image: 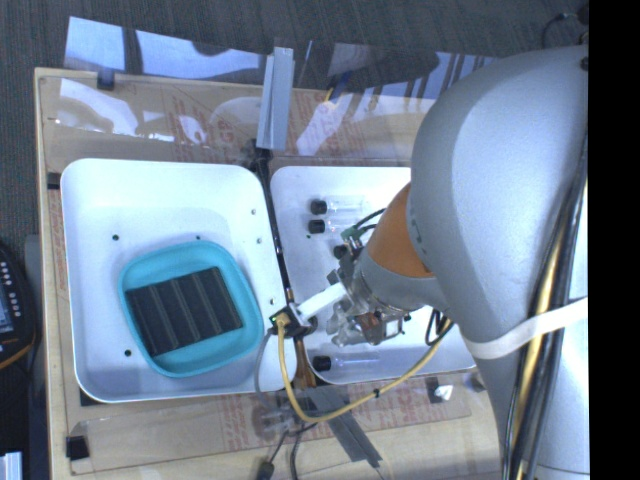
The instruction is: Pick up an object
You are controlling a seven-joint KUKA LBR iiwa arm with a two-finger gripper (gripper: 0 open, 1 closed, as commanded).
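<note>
Teal tray (187, 311) in left bin (90, 208) | arm (480, 198) covers right bin (300, 193)

the arm (500, 168) is a thick, rounded body in smooth light grey with a soft sheen, and it takes up the right of the camera view. an orange band (395, 243) rings it just above the wrist. below that sits a grey wrist housing with bare metal and small dark parts at the gripper (355, 323). a yellow cable (330, 393) loops beneath it, beside thinner dark wires, and a pale strap (530, 328) crosses the lower body.
</note>
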